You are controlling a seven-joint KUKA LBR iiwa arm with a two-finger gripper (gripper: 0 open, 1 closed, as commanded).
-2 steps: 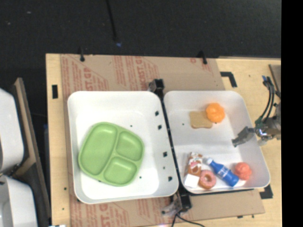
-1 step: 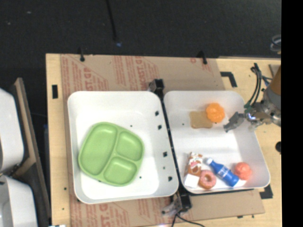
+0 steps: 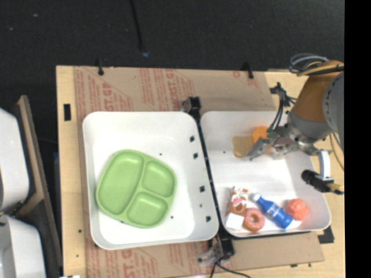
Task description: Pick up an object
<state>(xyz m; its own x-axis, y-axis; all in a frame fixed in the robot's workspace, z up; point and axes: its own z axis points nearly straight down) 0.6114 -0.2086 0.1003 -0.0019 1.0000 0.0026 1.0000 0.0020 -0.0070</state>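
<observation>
My gripper (image 3: 257, 149) reaches in from the right and sits low in the back part of the right bin (image 3: 278, 172). Its tip is right beside a tan rounded object (image 3: 239, 146), and a small orange object (image 3: 259, 134) lies just behind it. Whether either one touches the gripper is unclear at this size. Along the bin's front edge lie a blue bottle with a white cap (image 3: 272, 209), a pink-frosted donut (image 3: 253, 219), a red-orange round item (image 3: 297, 208) and a white and red packet (image 3: 236, 204).
The left bin (image 3: 98, 132) holds a green divided plate (image 3: 136, 188). A black divider with clips (image 3: 202, 155) runs between the bins. The arm's grey wrist with its orange band (image 3: 313, 106) hangs over the right bin's far right corner.
</observation>
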